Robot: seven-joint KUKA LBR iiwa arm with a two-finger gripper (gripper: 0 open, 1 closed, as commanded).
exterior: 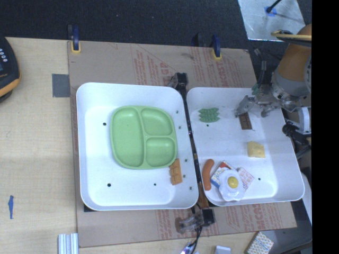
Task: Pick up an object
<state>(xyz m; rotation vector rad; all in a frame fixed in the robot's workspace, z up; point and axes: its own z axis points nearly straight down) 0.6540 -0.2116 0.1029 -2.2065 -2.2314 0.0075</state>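
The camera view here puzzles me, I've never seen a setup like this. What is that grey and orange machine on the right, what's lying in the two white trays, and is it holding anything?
You are looking down, at a slant, from one fixed camera above a workbench. The grey machine with the orange band is a robot arm reaching in from the right. At its tip is a gripper, a two-fingered hand. It hovers over the far part of the right bin, just above a small brown piece. I cannot see anything between its fingers, so I would not say it holds anything.

The right bin also has a green leafy toy, a yellow block, a toy sausage and a toy fried egg on a wrapper. The left bin holds a green divided plate and a small orange piece.
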